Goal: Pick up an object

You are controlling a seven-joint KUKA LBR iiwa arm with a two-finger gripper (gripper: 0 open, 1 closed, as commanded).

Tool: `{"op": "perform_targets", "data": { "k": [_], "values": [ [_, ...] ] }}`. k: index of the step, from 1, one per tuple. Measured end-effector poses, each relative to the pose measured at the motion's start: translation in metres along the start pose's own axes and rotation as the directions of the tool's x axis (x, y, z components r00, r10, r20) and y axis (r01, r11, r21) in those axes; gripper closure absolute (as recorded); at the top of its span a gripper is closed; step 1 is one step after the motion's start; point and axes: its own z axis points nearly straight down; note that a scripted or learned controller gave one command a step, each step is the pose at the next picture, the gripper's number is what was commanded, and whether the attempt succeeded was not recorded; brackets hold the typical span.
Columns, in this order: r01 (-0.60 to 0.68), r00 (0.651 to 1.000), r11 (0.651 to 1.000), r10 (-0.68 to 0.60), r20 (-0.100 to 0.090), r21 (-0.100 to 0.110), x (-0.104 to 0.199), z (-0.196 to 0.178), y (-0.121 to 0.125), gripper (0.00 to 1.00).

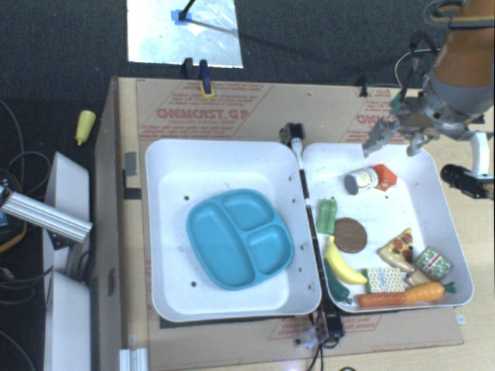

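The fixed overhead camera looks down at a slant on a brown cardboard-covered bench (232,107) that carries two shallow white plastic bins side by side. The left white bin (166,199) holds a light blue plastic plate with three compartments (238,236), lying flat near the bin's middle.

The right white bin (441,199) holds the small objects. A small can with a grey end and a red and white label (370,179) lies on its side in the upper part of the bin. Below it, a green ridged toy vegetable (326,216) lies close to the bin's left wall, and just beside it sits a flat brown round disc (350,235). A yellow toy banana (340,265) curves along the lower left, touching the disc's lower edge. Along the bottom wall lie an orange toy carrot (402,294), a pale patterned block (384,279) just above it, a toy pizza slice (398,250), and a small green and white carton (434,263) at the right.

The grey arm with its orange band (464,45) reaches in from the right. Its two-finger gripper (398,139) hangs over the upper edge of the right bin, above and to the right of the can, apart from it. Its two fingers are spread, with nothing between them.

A yellow object (85,126) lies on the dark floor left of the bench.
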Motion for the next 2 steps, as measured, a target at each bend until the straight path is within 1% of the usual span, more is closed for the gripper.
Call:
{"op": "perform_targets", "data": {
  "k": [1, 2],
  "values": [
    [-0.002, 1.000, 1.000, 0.002, 0.000, 0.003, -0.031, 0.096, 0.031, 0.00],
    [-0.002, 1.000, 1.000, 0.002, 0.001, 0.001, -0.077, 0.175, 0.047, 0.00]
  ]
}}
